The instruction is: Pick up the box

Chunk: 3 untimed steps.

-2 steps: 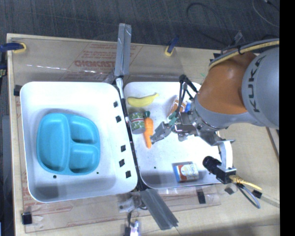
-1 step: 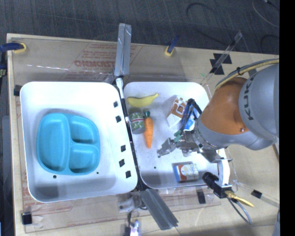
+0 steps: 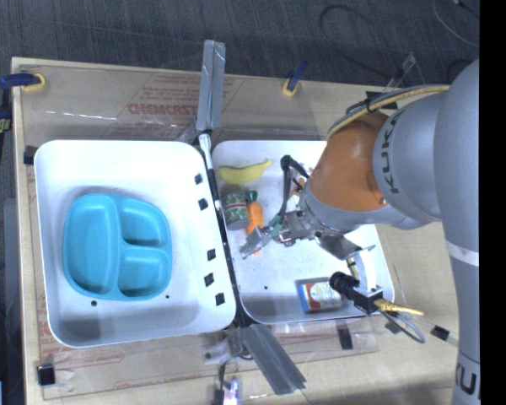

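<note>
White right bin carrying box flat near front wall, banana and carrot well apart at rear-left. Pincer poised mid-bin, away from box, pinching nothing; spread or pressed together: cannot tell.

A: Bench: pale wood top, red lettering printed near the far edge, dark floor around it.

B: Directly on it?

A: Two shallow white bins, touching side by side: left bin, right bin. A grey bar lies at their far junction. A blue clamp grips the far-left corner.
</note>
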Motion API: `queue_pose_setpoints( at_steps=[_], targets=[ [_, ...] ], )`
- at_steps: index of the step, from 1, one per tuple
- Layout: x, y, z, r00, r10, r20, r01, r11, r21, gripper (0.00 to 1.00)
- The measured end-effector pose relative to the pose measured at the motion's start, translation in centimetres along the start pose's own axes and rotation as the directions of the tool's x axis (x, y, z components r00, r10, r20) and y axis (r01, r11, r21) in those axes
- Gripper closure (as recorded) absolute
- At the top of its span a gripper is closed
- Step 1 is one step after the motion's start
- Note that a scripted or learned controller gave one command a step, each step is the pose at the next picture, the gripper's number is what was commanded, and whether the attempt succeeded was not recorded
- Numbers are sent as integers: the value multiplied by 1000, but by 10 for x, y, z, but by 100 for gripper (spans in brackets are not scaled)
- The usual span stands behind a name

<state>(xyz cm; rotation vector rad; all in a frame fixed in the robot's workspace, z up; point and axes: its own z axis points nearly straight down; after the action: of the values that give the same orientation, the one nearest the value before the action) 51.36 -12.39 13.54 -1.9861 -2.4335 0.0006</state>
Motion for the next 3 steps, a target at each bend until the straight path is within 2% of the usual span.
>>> queue_pose_setpoints(
  at_steps=[1, 2, 3],
  targets=[
    [-96, 36, -55, 996, 87, 1, -87, 996, 0, 0],
    [-81, -37, -26, 996, -88, -1, 88, 996, 2, 0],
    [-77, -53, 44, 995, -104, -1, 104, 995, 1, 0]
  ],
)
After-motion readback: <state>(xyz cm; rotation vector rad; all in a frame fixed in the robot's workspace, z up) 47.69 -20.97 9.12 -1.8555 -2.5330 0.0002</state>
